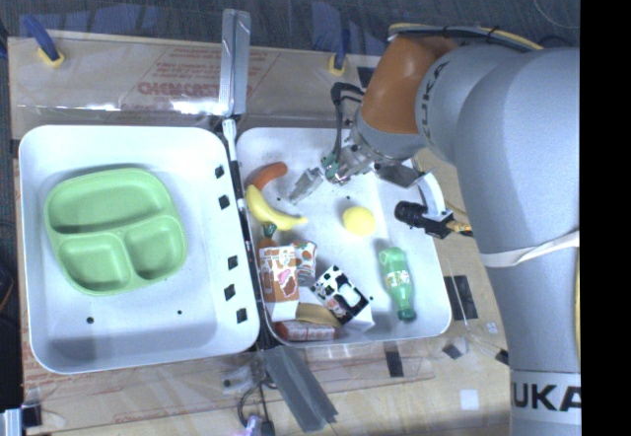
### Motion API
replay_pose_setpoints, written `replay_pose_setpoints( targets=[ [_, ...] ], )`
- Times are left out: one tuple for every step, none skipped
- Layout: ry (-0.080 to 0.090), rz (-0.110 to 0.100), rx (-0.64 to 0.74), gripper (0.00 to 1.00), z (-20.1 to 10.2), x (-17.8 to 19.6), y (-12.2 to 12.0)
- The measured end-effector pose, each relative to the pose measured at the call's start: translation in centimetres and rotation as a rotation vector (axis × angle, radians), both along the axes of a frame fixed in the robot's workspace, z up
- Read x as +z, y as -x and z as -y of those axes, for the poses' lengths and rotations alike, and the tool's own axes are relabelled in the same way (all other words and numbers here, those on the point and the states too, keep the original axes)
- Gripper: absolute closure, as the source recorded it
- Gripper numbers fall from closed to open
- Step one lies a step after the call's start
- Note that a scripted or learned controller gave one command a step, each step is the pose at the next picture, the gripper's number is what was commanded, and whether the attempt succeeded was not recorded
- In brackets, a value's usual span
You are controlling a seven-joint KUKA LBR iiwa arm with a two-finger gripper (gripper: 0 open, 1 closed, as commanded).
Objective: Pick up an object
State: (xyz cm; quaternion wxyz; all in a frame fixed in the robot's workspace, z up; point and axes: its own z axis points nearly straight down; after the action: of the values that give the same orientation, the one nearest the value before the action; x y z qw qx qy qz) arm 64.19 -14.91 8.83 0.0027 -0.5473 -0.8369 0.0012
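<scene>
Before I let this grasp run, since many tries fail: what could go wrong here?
The gripper sits between the hot dog and banana, so it may nudge either or catch both. The banana leans against the bin's left wall, leaving little room. The lemon could roll if bumped.

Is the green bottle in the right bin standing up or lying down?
Lying down. The green bottle rests on its side on the right bin floor, near the lemon.

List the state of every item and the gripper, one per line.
gripper: above the right bin, nothing between its fingers
banana: lying flat
sausage: lying flat
lemon: resting, untouched
green bottle: on its side
green tray: flat in the left bin
</scene>
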Motion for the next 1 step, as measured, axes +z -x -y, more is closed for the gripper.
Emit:
replay_pose_setpoints(
  targets=[
    [-0.001, -0.002, 0.038, 0.00, 4.24, -0.01, 3.04]
  ],
)
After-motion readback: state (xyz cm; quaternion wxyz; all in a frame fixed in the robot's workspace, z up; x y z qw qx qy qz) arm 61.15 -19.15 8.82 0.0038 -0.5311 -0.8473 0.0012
